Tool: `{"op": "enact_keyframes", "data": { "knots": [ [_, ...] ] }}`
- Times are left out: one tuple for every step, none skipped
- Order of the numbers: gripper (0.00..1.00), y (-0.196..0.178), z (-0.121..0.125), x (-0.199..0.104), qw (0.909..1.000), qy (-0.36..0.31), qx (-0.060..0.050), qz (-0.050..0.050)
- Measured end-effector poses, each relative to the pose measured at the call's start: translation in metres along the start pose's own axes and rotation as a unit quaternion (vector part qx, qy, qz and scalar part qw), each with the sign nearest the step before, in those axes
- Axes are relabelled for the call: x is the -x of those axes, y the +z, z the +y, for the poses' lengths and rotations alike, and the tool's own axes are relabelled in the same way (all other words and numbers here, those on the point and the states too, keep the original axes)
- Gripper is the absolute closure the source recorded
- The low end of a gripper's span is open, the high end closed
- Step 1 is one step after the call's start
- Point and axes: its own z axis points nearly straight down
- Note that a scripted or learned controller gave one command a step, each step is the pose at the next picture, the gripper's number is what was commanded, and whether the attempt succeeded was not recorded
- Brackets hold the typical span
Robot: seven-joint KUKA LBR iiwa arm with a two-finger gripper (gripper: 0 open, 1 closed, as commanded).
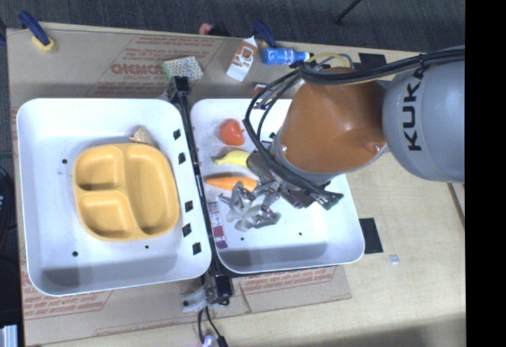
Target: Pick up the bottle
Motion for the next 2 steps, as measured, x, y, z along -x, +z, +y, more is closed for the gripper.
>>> {"op": "enact_keyframes", "data": {
  "knots": [
    [1.0,0.0,0.019,0.006,0.9942,-0.108,0.0,0.001],
    [1.0,-0.03,-0.012,-0.03,0.9717,-0.236,-0.002,-0.001]
  ]
}}
